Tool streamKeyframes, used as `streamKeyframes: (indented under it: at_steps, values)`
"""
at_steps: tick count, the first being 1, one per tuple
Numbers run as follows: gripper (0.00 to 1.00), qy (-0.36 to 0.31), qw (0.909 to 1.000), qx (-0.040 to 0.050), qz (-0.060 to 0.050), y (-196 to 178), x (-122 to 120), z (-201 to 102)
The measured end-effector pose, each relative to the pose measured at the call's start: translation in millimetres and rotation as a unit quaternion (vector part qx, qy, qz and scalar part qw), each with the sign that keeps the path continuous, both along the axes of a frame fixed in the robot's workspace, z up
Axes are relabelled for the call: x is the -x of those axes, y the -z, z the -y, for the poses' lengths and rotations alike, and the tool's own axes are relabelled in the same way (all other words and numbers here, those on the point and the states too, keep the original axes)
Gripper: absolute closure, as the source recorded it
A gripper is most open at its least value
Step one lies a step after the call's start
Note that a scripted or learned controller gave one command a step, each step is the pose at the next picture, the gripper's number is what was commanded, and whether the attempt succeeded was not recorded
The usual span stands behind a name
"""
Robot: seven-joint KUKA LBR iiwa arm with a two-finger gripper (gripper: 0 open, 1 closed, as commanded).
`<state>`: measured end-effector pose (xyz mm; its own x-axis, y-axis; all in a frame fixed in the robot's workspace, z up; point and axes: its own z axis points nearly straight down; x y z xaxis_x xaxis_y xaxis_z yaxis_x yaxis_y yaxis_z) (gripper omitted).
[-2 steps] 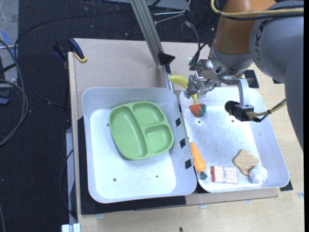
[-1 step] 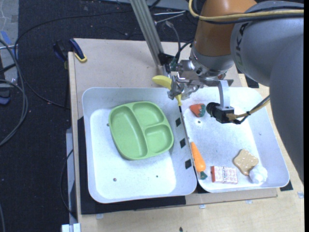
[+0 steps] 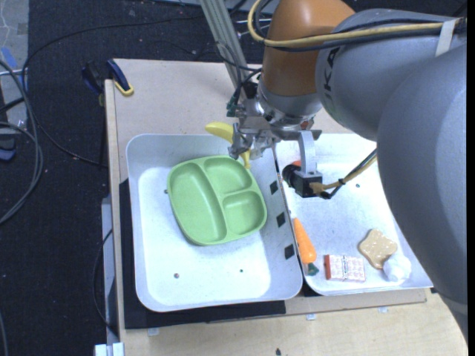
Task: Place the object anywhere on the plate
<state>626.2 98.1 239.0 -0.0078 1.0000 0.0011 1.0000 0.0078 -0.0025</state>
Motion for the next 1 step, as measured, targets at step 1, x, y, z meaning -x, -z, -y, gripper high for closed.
streamKeyframes:
  at_steps: [1]
  values:
    - [0.0, 0.003, 1.0, 0.0008, 0.001, -1.0, -0.5, 3.7]
